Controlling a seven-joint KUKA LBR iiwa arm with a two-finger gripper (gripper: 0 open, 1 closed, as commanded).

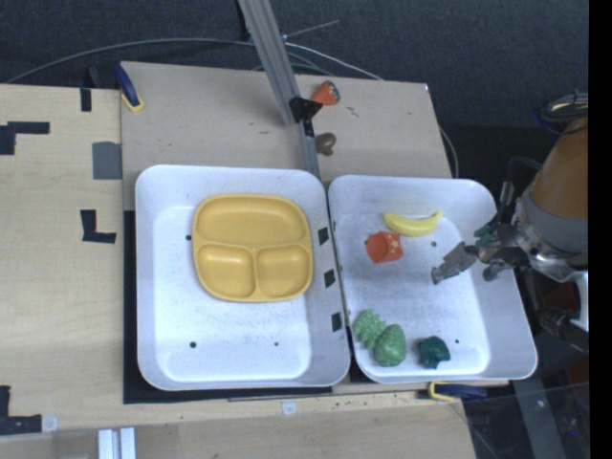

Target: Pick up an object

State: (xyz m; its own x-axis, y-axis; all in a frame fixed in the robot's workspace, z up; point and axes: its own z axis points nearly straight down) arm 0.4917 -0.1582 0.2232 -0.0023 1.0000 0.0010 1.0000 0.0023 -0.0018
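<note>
Nearest to you, along the front edge of the right bin [507, 347], sit three green things: a leafy light-green piece [367, 326], a rounder green lump [390, 345] touching it on its right, and a small dark-green object [432, 351] just beside that, apart from the lump. Any of these could serve as the thing to pick up, and you can see that all of them lie loose on the bin floor.

Further back in the same bin you find a red object [384, 247] near the left wall, and a yellow banana [413, 223] just behind it, curving toward the back wall. The two look very close, perhaps touching; you cannot tell for sure.

Look to the right side of that bin for the gripper [463, 261]. It reaches in over the right rim from the grey arm, whose orange band [564, 175] shows at the edge. Its dark fingers [449, 268] point left toward the middle of the bin, with nothing between them; whether they are spread or closed you cannot tell from this slant. The red object and banana lie to its left, near but apart from it.

In the left bin [153, 285] you see a yellow divided plate [253, 247], lying flat toward the back.
</note>
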